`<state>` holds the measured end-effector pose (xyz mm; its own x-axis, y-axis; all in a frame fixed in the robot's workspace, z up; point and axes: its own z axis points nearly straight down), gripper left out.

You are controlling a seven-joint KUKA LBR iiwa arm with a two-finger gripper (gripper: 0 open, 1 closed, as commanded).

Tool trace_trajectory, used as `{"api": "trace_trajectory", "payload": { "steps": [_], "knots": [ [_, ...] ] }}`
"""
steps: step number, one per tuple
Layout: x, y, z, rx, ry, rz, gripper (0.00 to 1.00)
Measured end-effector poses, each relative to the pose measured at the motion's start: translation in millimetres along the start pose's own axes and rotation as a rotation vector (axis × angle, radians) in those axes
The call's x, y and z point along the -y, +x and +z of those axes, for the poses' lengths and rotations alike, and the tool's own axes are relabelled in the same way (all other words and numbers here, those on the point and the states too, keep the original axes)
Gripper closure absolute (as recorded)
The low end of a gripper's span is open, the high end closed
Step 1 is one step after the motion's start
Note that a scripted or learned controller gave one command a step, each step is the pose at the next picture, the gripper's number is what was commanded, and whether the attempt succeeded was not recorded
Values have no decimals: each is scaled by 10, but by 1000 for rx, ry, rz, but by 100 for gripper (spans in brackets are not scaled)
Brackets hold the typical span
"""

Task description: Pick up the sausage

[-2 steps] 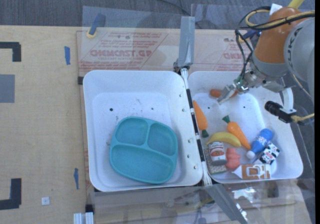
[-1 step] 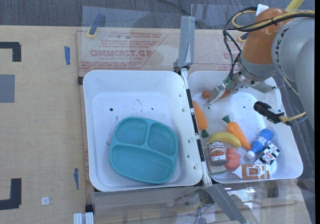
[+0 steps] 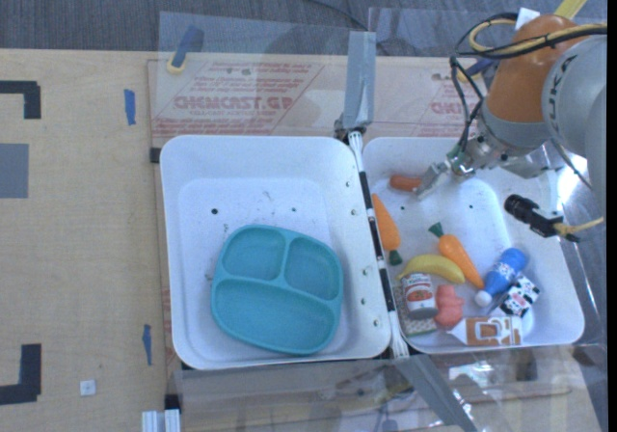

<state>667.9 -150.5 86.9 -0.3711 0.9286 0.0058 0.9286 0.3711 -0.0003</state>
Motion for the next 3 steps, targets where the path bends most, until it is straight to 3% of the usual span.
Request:
{"api": "trace_trajectory", "payload": {
  "steps": [1, 2, 3],
  "knots": [
    [-12, -14, -111, 7, -5, -1, 100],
    [-11, -10, -108, 6, -4, -1, 0],
    [-184, 461, -2, 7, -2, 302, 0]
  ]
}}
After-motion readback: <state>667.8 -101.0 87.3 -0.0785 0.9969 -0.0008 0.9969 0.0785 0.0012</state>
